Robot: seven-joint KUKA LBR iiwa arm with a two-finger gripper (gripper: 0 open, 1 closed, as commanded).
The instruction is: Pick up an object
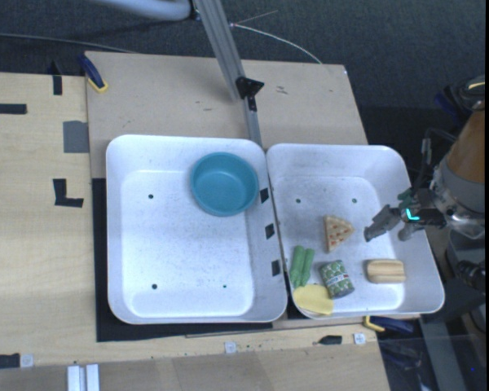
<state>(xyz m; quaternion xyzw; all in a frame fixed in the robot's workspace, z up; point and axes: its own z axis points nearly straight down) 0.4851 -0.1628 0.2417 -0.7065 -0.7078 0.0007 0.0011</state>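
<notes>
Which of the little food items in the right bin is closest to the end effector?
The tan bread roll, lying just below the end effector; the pizza slice, green can and yellow piece lie farther left.

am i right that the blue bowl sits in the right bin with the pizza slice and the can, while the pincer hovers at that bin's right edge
Not quite: the camera view shows the blue bowl in the left bin, alone. The pizza slice and the can are in the right bin, and the pincer does hover at that bin's right edge.
</notes>
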